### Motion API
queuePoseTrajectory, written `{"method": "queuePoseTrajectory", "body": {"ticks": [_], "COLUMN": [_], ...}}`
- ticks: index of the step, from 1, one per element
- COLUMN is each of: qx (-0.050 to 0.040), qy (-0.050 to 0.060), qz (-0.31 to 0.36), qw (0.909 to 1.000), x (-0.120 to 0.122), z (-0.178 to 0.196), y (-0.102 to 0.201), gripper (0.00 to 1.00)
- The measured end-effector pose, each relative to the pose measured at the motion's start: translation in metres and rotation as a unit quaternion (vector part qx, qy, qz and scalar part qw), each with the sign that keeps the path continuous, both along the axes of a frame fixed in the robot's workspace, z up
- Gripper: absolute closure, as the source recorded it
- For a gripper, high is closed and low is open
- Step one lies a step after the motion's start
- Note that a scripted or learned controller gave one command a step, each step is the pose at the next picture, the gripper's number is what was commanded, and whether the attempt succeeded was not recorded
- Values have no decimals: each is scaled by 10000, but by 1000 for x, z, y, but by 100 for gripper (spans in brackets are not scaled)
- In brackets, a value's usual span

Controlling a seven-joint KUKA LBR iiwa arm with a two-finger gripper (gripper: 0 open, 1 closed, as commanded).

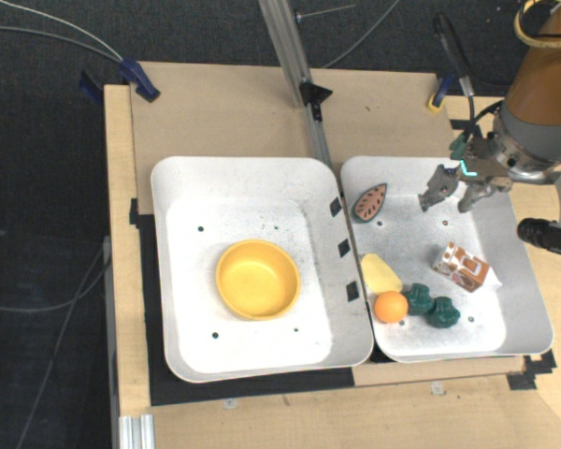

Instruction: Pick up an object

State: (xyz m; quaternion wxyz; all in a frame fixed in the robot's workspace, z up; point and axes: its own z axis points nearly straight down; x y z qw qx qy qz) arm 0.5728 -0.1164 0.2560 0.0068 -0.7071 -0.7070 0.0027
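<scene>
Camera view: gripper open, above brown-white block

On the counter, the left bin holds a bowl; the right bin holds a leaf at the back, a box to the right, and a ball at the front.

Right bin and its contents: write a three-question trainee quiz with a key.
1. True or false: the yellow bowl sits in the right bin.
2. Which item touches the orange ball? A) yellow wedge B) brown-white block C) leaf-shaped piece
3. Fill in: the gripper hovers over the ____ bin.

Key: 1 false; 2 A; 3 right.
</scene>
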Motion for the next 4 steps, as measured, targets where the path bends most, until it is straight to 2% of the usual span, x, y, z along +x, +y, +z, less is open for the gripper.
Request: {"method": "queuePoseTrajectory", "body": {"ticks": [1,3,4], "qx": [-2,3,2], "qy": [-24,22,33], "qz": [2,-1,-10], "qw": [10000,10000,10000], "x": [1,-4,-8], "z": [2,-87,-151], "y": [0,12,7], "gripper": [0,0,0]}}
